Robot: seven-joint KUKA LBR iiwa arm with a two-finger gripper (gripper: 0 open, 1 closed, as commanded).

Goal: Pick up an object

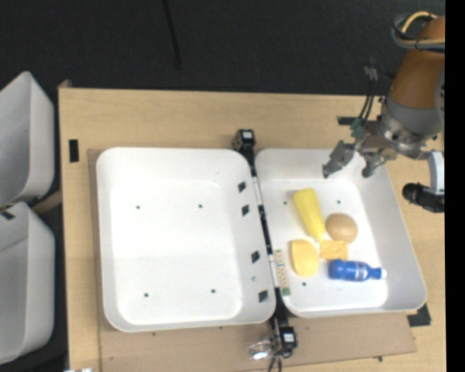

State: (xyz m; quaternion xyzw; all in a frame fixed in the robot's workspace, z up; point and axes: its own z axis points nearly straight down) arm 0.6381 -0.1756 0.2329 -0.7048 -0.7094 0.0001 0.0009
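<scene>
My gripper (pixel 353 161) hangs over the far edge of the right bin (pixel 395 246), its two fingers spread open with nothing between them. Below it in the bin lie a long yellow object (pixel 310 211), a round tan ball (pixel 342 226), a small orange-yellow block (pixel 333 249), a yellow lumpy piece (pixel 303 257) and a blue bottle (pixel 353 270) with a white cap. All these objects sit nearer the camera than the gripper, apart from it.
The left bin (pixel 124 208) adjoins the right one along a black-clipped seam (pixel 257 215). White boxes (pixel 12 208) stand off the bench at the left. The orange-banded arm (pixel 417 76) reaches in from the upper right.
</scene>
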